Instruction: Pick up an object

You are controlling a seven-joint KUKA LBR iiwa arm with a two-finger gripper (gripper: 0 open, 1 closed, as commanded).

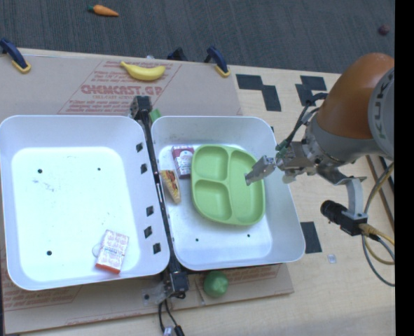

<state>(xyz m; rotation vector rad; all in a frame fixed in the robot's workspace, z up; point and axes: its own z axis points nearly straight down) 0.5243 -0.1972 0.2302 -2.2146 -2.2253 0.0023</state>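
A green divided plate (226,184) lies in the right bin (221,247). Left of it sit a small dark red carton (183,160) and a yellow-and-red snack packet (169,185) near the divider. A white-and-orange box (112,250) lies in the left bin (24,208), near its front. My gripper (260,170) hangs over the plate's right rim, reaching in from the right. Nothing shows between its fingers.
A yellow banana (143,69) lies on the cardboard behind the bins. A green ball (216,283) sits on the bench in front of the right bin. An orange carrot (105,10) lies on the floor at the back. Clamps (15,54) hold the cardboard.
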